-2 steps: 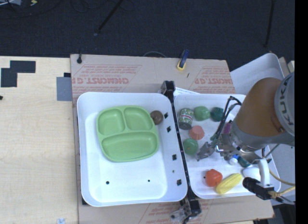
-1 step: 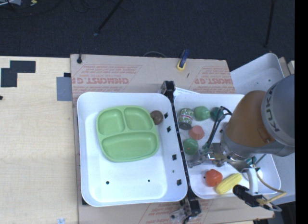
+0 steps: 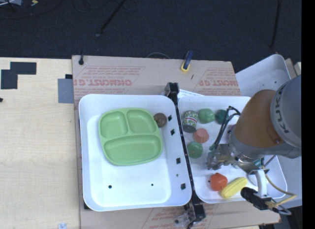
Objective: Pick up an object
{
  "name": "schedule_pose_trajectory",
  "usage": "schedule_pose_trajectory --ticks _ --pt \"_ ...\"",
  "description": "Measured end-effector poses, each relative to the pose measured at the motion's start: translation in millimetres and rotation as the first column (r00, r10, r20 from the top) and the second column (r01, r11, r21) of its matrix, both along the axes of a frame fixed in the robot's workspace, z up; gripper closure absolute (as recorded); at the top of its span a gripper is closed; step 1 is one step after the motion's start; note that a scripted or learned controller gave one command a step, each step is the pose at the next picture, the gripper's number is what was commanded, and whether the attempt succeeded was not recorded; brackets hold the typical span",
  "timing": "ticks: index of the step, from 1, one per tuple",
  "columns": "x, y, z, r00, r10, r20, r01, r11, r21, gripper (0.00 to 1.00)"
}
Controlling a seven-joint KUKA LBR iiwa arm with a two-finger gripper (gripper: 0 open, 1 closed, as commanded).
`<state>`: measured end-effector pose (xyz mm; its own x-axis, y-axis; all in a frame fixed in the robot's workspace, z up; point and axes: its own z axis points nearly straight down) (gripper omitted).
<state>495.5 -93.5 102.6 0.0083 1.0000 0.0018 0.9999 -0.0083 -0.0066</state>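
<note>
Green ball (image 3: 195, 149) lies just beside the pincer (image 3: 214, 160) — grip unclear — near the divider (image 3: 183, 144).

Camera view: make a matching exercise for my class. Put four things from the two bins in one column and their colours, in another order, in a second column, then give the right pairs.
Things:
1. Divided plate in the left bin
2. Corn cob in the right bin
3. Ball beside the plate
4. Tomato next to the corn cob

Colours:
A. Brown
B. Red-orange
C. Light green
D. Yellow

Pairs: 1-C, 2-D, 3-A, 4-B
</note>
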Motion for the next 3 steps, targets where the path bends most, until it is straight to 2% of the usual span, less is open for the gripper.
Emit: schedule_pose_trajectory --ticks 2,3 --pt "-11 12 101 1.0 0.008 0.008 -0.008 1.0 -0.001 1.0" --pt "-11 11 126 1.0 0.009 0.007 -0.009 1.0 -0.002 1.0"
